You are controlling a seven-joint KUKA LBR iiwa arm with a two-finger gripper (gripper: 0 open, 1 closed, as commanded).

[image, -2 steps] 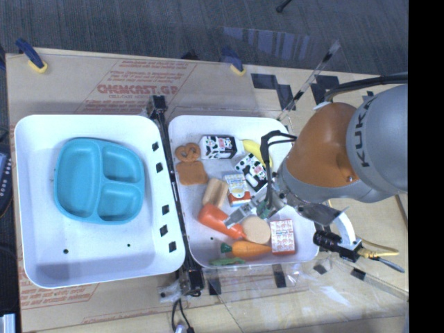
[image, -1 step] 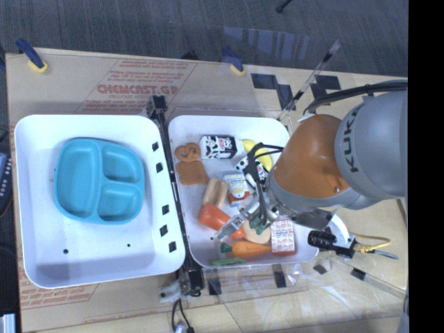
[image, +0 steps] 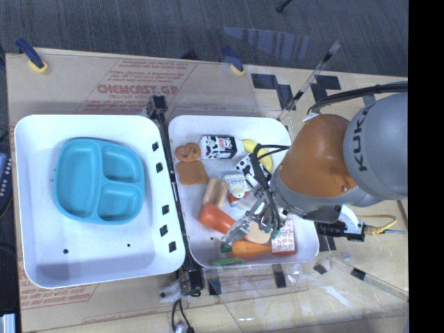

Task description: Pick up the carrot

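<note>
Carrot (image: pixel 251 250) lies at the near edge of the right bin (image: pixel 182 186), just below and slightly left of the gripper (image: pixel 258 217), close to the fingertips but not between them. Its long axis runs nearly level across the view, the orange body toward the right, the green top (image: pixel 225 245) at its left end, with a green scrap (image: pixel 223 261) just below that. Whether the fingers stand wide or narrow cannot be told; they blur into the dark metal parts over the pile. Left of the fingers lies a red-orange piece (image: pixel 216 218), and above that a tan block (image: pixel 214 192). Right of the fingers, touching the carrot's right end, sits a small red and white packet (image: pixel 283 240). Farther up from the fingers lie a brown slab (image: pixel 192 174), a pretzel-shaped piece (image: pixel 186 152) and a black and white carton (image: pixel 218 146). Well to the left of the fingers, the left bin (image: pixel 35 207) holds a blue divided tray (image: pixel 98 180)
</note>
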